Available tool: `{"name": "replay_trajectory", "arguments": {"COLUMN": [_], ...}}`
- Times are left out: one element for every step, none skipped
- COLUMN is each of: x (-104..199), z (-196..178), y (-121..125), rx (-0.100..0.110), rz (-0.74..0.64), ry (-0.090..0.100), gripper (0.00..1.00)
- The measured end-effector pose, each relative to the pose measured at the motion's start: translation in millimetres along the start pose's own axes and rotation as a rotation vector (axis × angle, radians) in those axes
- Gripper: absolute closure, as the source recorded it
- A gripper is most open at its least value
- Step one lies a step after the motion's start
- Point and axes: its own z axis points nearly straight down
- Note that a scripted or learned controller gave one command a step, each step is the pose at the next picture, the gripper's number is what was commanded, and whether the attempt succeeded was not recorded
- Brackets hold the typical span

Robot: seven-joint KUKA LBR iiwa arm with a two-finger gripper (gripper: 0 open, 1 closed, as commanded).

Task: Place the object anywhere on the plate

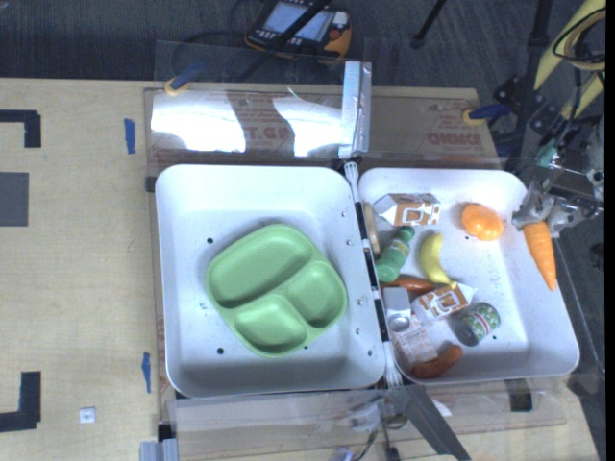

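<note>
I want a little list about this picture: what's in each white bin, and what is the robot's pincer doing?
left bin: green divided plate, nothing on it
right bin: orange, banana, green bottle, can, small cartons
pincer: over the right bin's right rim
carrot: pointing down just under the pincer; grip unclear

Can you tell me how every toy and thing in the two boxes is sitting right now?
green plate: flat in the left bin, nothing on it.
carrot: at the right bin's right rim, pointing down, just under the pincer.
orange: resting in the right bin.
banana: lying flat.
green bottle: on its side.
can: tipped on its side.
</note>
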Motion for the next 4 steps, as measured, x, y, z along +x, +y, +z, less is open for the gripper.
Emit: {"name": "replay_trajectory", "arguments": {"x": [39,140,251,297], "z": [81,114,123,163], "y": [-28,-49,-55,-56], "rx": [0.005,0.005,0.001,0.001], "rz": [-0.341,-0.379,-0.418,-0.321], "ry": [0.002,0.002,0.001,0.001], "gripper": [1.0,1.0,1.0,1.0]}}
